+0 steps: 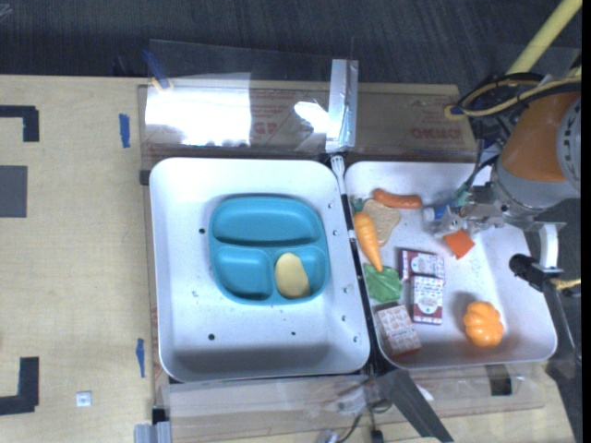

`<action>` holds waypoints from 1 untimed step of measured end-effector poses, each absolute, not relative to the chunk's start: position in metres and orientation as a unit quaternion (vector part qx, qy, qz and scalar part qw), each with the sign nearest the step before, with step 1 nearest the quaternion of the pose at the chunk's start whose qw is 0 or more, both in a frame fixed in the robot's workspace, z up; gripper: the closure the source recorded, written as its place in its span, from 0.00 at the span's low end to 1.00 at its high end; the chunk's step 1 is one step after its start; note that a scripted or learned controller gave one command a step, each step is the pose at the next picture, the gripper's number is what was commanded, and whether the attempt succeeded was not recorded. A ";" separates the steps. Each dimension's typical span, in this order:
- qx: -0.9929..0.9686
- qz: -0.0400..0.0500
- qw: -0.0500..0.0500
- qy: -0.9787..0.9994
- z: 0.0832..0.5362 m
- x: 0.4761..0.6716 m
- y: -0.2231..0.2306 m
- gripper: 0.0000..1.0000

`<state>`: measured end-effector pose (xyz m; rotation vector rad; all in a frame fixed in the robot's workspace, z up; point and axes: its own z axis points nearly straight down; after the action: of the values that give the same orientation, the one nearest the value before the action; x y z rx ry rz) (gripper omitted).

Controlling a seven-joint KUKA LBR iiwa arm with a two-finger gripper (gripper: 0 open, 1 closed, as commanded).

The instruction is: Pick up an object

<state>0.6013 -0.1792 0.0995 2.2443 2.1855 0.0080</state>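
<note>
Overhead, the gripper [459,221] hangs low in the right bin [540,340], apparently poised over the small orange block [459,243]; its jaw state cannot be told.

A pale wooden bench [65,275] carries black angular marks [23,123] and blue tape [124,129] at left. Dark grey carpet [277,7] lies beyond, and glare flares on clear sheeting [231,109].

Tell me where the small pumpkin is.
The pumpkin sits in the right bin, near its front right corner, right of the small boxes and below the orange block.
</note>
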 end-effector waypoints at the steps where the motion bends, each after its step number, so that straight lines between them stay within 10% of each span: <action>1: 0.723 0.004 0.004 0.691 0.191 0.651 -0.112 1.00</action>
<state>0.6509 -0.1120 0.1913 2.2669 2.1647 0.0135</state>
